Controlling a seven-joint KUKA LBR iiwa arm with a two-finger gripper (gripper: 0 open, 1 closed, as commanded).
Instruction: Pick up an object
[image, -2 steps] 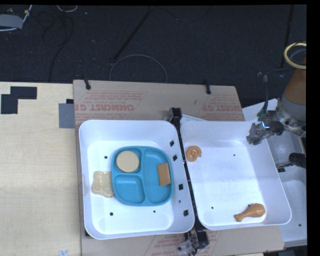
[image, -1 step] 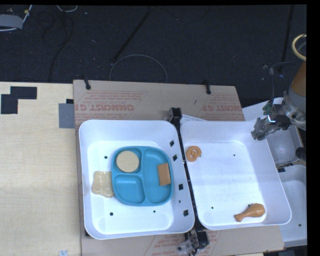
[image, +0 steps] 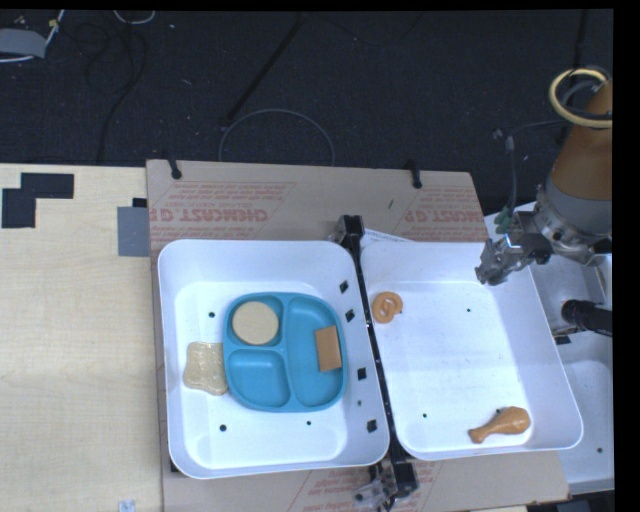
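**Two bins, side by side**

On the bench, the left bin holds a divided tray. A round cracker lies in its rear left compartment, a small block in its right one. A bread slice touches the tray's left edge. The right bin holds a pretzel at its rear left and a drumstick near its front right corner.

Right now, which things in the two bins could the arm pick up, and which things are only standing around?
Could be picked up:
- pretzel
- chicken drumstick
- round biscuit
- brown block
- pale bread slice
- end effector to do it

Only standing around:
- blue divided tray
- left bin
- right bin
- cardboard sheet
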